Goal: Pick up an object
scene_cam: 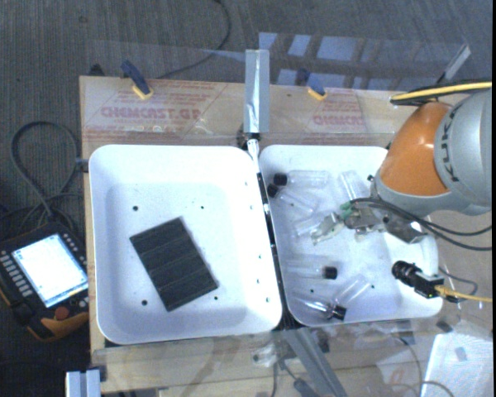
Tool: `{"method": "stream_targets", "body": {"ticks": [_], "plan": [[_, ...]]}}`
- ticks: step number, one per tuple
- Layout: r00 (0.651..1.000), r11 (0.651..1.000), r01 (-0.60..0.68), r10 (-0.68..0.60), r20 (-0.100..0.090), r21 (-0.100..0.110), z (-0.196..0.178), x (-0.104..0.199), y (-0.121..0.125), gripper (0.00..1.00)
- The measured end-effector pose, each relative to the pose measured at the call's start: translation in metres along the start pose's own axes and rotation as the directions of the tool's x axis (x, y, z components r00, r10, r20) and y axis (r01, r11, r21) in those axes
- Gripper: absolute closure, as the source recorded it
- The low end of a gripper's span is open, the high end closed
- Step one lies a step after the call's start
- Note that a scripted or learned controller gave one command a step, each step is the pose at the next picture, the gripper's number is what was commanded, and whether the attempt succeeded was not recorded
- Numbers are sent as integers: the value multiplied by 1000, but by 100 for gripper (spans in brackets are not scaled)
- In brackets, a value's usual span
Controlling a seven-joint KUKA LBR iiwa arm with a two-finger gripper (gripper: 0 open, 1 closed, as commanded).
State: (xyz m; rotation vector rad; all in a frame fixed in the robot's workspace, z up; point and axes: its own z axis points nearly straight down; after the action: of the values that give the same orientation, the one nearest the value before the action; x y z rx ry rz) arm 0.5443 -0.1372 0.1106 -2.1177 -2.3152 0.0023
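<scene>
Reaching into the right bin (274,246), the gripper (341,219) is nearing clear vials (314,227) at its centre; its grip state I cannot tell. Next: descending squarely onto one.

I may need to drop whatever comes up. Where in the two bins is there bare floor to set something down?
The left white bin has the most room: bare floor all around the dark ribbed rectangular pad, widest between it and the far wall. The right white bin is crowded with small clear plastic vials and black caps, with the end effector over them.
</scene>
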Motion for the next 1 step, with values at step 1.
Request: {"method": "stream_targets", "body": {"ticks": [1], "plan": [[1000, 1000, 1, -1, 8, -16, 21, 9, 92, 0]]}}
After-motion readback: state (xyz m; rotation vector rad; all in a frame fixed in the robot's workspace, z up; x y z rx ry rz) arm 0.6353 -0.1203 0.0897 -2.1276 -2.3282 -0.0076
